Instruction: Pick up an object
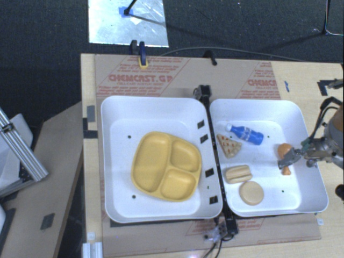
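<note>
The hand [290,160] (grip state unclear) sits against an orange object [284,150] in the right bin [309,198].

There's the arm's working end [322,147] poking in at the right edge: grey metal, a chunky block of a wrist with lighter silvery facets catching the light. A thin dark cable [321,114] loops up and over it in an arc. Out front, the gripper [285,160] is dark grey, slim and stubby against the white. Further back there's a blurred brownish-orange patch [338,121] on the arm, cut off by the frame.
</note>
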Robot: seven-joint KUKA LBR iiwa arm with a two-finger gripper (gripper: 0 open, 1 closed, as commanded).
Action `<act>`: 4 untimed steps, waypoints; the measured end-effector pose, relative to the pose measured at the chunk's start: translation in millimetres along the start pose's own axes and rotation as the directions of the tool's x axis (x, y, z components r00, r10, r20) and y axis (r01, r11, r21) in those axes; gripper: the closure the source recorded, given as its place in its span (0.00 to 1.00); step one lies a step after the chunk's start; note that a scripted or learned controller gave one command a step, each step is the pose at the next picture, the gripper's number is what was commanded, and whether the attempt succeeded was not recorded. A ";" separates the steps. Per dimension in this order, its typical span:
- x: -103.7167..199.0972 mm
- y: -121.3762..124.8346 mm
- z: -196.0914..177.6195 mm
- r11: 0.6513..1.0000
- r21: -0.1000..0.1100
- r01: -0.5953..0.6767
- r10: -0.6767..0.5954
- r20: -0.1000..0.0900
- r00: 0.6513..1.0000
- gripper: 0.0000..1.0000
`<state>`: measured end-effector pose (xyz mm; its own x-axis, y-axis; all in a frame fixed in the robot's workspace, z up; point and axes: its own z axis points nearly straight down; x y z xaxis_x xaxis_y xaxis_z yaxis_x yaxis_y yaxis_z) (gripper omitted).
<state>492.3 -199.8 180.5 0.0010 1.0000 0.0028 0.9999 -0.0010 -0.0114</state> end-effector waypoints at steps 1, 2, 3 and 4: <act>0.7 3.4 -6.5 1.000 -0.013 0.005 -0.004 0.004 1.000 0.00; 0.7 1.6 56.1 1.000 -0.009 0.002 -0.002 0.002 1.000 0.00; 0.9 2.4 98.0 1.000 -0.011 0.002 -0.002 0.002 1.000 0.00; 0.5 3.7 85.1 1.000 -0.015 0.003 -0.003 0.003 1.000 1.00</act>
<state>495.0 -199.1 95.4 -0.0023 1.0000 -0.0004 1.0000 0.0023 0.0034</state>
